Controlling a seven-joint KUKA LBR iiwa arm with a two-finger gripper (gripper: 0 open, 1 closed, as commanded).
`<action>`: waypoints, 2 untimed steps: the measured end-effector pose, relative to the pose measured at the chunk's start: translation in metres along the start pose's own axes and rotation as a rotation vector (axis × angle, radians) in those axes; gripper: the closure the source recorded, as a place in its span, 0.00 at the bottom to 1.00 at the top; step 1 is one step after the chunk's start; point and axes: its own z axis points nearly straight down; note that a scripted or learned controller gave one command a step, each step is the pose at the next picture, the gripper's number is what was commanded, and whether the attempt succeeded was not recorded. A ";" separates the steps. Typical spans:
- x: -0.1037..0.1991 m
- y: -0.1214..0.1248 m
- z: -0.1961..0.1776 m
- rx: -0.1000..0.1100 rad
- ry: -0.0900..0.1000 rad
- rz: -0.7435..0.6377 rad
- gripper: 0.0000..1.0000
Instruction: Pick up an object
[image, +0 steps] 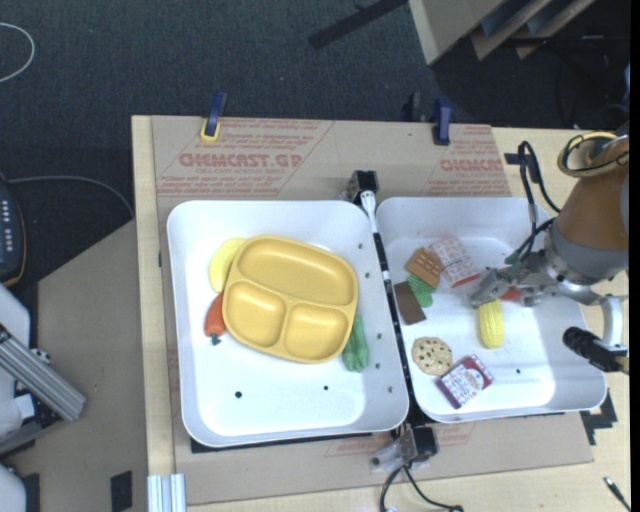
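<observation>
Seemingly, gripper (497, 289) above corn cob (491, 324)

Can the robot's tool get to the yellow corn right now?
Probably yes. The tool hangs in the right bin just above the corn, and nothing lies on top of the corn or between them.

2 white bins sit side by side. The left bin (190, 300) holds a yellow divided tray (290, 298). In the right bin (560, 385), the gripper (497, 289) hangs just above a yellow corn cob (491, 324), near a cookie (431, 354) and a red packet (465, 382).
</observation>
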 end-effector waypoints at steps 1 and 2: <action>-0.001 0.001 -0.013 -0.006 -0.002 0.001 1.00; 0.005 0.010 -0.071 -0.013 -0.005 -0.001 1.00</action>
